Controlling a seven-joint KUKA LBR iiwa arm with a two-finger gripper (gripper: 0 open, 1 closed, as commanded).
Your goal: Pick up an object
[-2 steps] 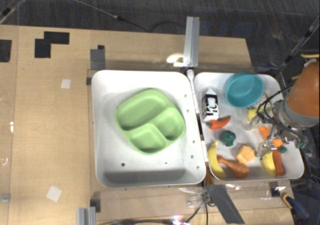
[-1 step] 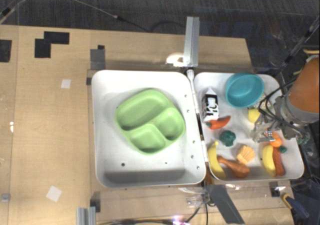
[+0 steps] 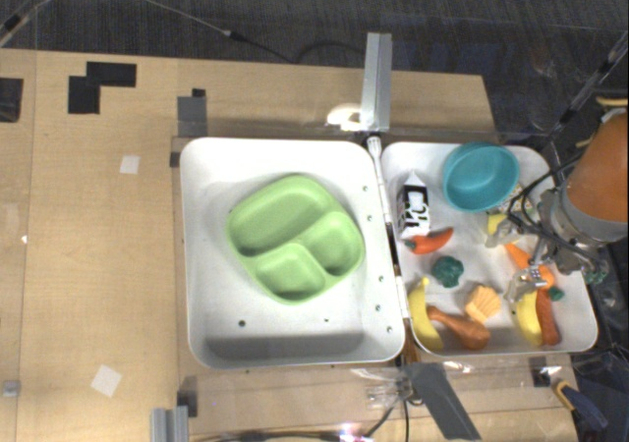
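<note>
smooth green divided tray in left bin; glossy teal bowl and plastic food in right bin, arm lowered, gripper grip indiscernible.

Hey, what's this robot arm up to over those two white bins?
The arm reaches in from the right, its gripper low over the right bin, among small toy foods near a teal bowl. Whether it holds anything cannot be told. The left bin holds a green divided plate.
</note>
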